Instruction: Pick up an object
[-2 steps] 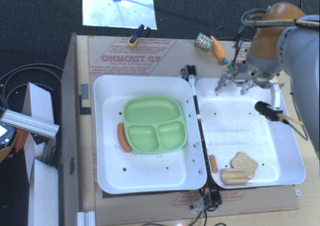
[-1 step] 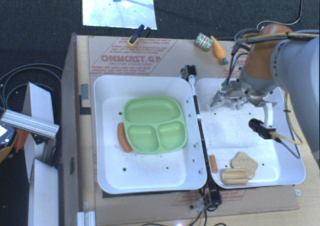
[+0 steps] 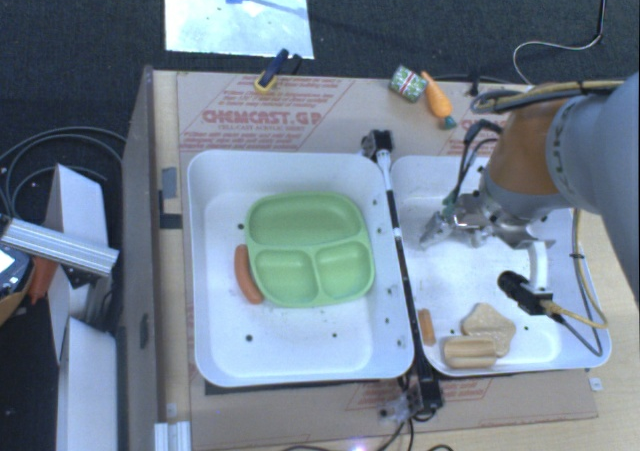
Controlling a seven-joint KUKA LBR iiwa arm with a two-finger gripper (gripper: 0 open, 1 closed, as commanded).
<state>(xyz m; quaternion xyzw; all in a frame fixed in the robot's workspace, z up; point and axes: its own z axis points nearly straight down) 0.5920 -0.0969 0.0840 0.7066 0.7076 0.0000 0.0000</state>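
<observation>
This looks like a robot lab — a big grey robot arm [image 3: 560,154] reaches over two white bins [image 3: 300,364] on a cardboard-topped bench [image 3: 260,119], with toy food [image 3: 478,334], loose black cables [image 3: 60,154] and dark carpet [image 3: 70,29] around it.

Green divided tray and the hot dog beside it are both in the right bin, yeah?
No. The camera view shows the green divided tray and the hot dog at its left edge in the left bin, not the right one.
</observation>
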